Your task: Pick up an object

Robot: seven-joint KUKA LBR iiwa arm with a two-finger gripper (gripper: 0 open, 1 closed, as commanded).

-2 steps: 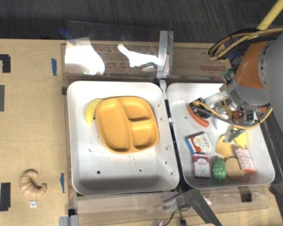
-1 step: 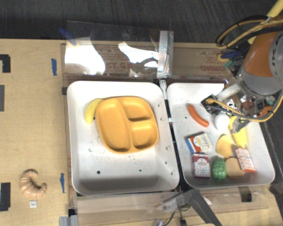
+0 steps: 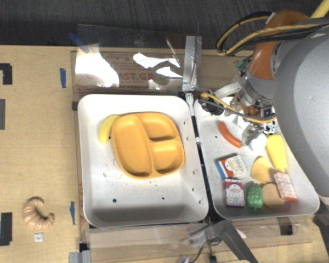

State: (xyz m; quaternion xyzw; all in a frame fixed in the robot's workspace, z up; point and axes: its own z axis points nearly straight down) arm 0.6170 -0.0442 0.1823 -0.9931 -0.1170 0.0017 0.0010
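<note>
The right bin (image 3: 211, 147) holds several toy foods. An orange-red carrot-like stick (image 3: 232, 134) lies at its upper middle. Below it sit a white, red and blue carton (image 3: 232, 165), a dark red box (image 3: 234, 193) and a green piece (image 3: 255, 196). A long yellow piece (image 3: 277, 152), a pale yellow wedge (image 3: 260, 170), a tan piece (image 3: 272, 195) and a red and white pack (image 3: 285, 185) fill the right side. My gripper (image 3: 251, 131) hangs low in the bin's upper part, just right of the orange-red stick, with cables above it. Nothing is seen held.
The left bin (image 3: 93, 190) carries an orange divided plate (image 3: 148, 144) with a yellow banana (image 3: 105, 128) tucked at its left edge. A tan croissant (image 3: 38, 212) lies on the cardboard bench at lower left. The grey arm covers the right bin's upper right.
</note>
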